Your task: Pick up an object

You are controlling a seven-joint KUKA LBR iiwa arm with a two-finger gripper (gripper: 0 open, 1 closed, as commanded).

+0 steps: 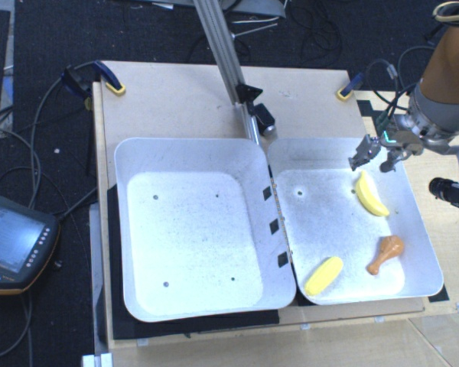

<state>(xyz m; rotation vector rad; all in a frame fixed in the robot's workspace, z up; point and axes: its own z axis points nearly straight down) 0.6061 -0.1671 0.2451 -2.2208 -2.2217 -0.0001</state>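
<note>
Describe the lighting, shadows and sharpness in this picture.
Camera view: even, soft overhead light with no harsh glare on the right white plastic bin; the curved yellow banana and the brown toy drumstick cast only faint shadows; the image is slightly grainy, and the hand looks a little soft.

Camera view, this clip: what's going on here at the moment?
A grey arm with an orange band reaches in from the right. Its gripper is open above the far end of the right bin, just over the banana, holding nothing. A yellow corn cob and a brown drumstick lie nearer the front of that bin. Nothing has been picked up yet.
</note>
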